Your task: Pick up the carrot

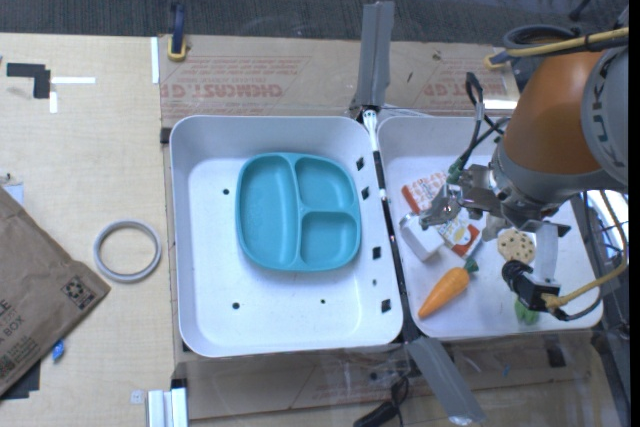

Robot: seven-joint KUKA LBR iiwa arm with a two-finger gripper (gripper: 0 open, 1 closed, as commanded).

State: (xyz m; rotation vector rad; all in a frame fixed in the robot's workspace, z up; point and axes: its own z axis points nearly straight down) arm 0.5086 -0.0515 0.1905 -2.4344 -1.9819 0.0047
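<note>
The orange carrot [445,291] lies slantwise on the floor of the right bin [490,320], near its front edge, with its green top pointing up right. My gripper [444,211] hangs over the middle of that bin, above and slightly behind the carrot, amid small packets. The grey arm with its orange band [560,115] comes in from the right and covers the bin's right part. Nothing is visibly held between the fingers.
A teal divided plate [298,212] sits in the left bin [200,245]. In the right bin lie a red-and-white packet [424,188], a white block [420,240], a spotted cookie-like piece [514,243] and a small green item [526,313]. A tape ring [127,249] rests on the bench at left.
</note>
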